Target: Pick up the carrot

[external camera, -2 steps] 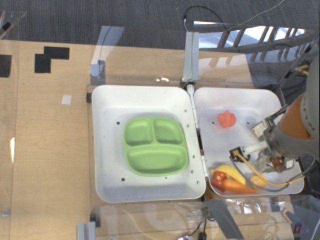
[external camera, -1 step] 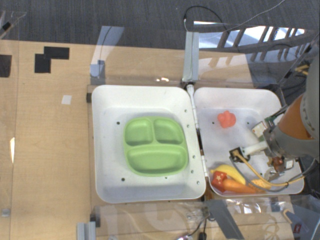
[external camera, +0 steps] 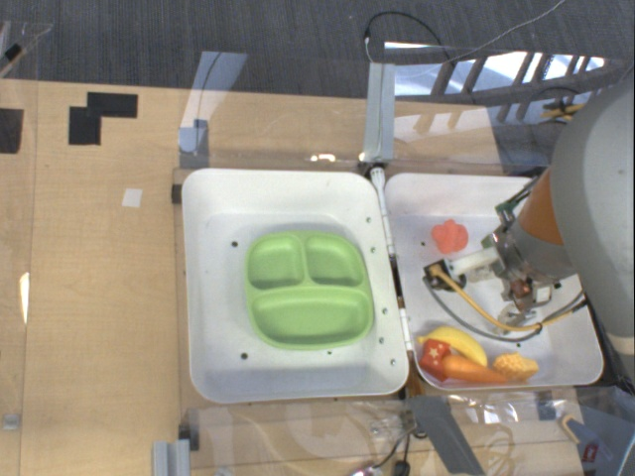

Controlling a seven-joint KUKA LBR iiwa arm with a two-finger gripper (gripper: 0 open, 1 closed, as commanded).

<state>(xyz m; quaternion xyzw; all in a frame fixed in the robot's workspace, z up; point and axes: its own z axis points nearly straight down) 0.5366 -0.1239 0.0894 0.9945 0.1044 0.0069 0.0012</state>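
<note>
Orange carrot (external camera: 474, 370) lies at 6 o'clock in the right bin (external camera: 417, 198), touching a banana (external camera: 458, 343) and a red pepper (external camera: 432, 357). Gripper (external camera: 518, 300) hovers at 2 o'clock from the carrot; finger state cannot be determined.

Green divided plate (external camera: 308, 291) centred in left bin (external camera: 213, 365). Carrot (external camera: 471, 370) at right bin's (external camera: 585, 365) near edge, beside banana (external camera: 458, 343). Tool (external camera: 516, 300) hovering above right bin.
</note>
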